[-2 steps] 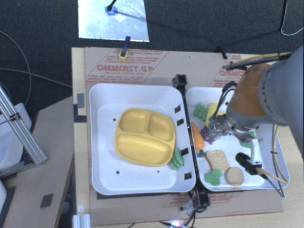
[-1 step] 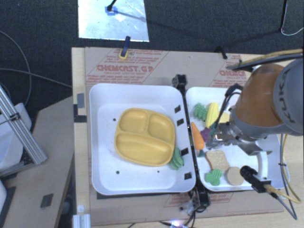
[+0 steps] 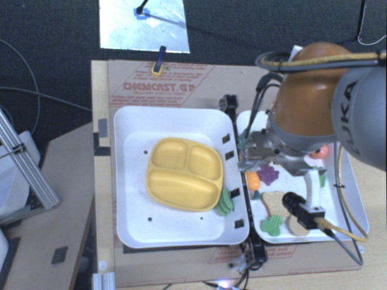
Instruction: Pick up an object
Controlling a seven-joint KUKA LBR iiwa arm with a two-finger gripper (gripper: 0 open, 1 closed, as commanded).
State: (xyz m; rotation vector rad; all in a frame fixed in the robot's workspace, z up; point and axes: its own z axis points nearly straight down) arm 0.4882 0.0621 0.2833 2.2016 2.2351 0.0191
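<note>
You are looking at dark grey carpeted floor (image 3: 54, 35) lying behind the bench, a shiny square silver sheet (image 3: 144, 16) resting on it and catching light. A pale wooden tabletop (image 3: 63, 180) is showing at left, beside a slanting aluminium frame rail (image 3: 27, 168).

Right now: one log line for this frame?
arm over right bin | gripper fingers unclear | yellow tray in left bin | no grasp seen
</note>
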